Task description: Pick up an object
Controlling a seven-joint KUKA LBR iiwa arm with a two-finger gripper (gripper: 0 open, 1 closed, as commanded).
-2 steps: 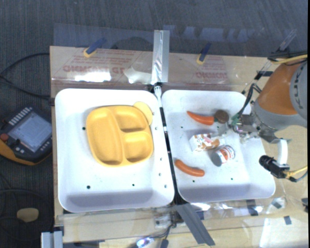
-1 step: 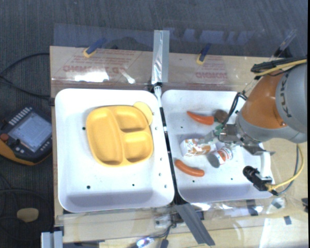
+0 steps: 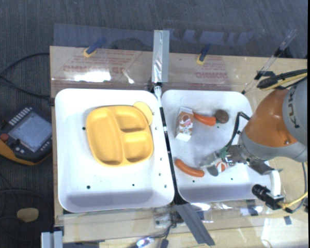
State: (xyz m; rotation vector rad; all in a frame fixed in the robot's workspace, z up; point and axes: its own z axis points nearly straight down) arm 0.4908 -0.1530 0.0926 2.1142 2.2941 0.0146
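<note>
A: Low in the right bin (image 3: 237,98), near its front wall, we have the gripper (image 3: 218,165) down among the objects. We cannot tell how it is set, or whether it has anything; the wrist covers too much of it.

B: Agreed. Just beside it, toward the bin's middle, lies the orange sausage (image 3: 189,168), slanting along the floor close to the front edge. We judge that to be the likeliest thing to pick, though nothing shows it held.

A: What worries us from here?

B: The sausage is round and smooth, so we think a grip off its middle could squirt it sideways or roll it against the front wall. Something small and red-and-white (image 3: 221,165) sits right at the gripper too; we cannot make out what it is, and it could get caught up in the grab instead.

A: And farther out?

B: Toward the right bin's back edge we see a small white carton (image 3: 184,124) standing near the inner wall, a carrot (image 3: 205,119) lying next to it, and a dark round object (image 3: 222,117) touching the carrot's far end. All are well apart from the gripper.

A: The other container?

B: The left bin (image 3: 72,190) holds a yellow divided tray (image 3: 119,135) at its centre, with a pale yellow disc (image 3: 142,108) tucked at the tray's back right corner.
</note>
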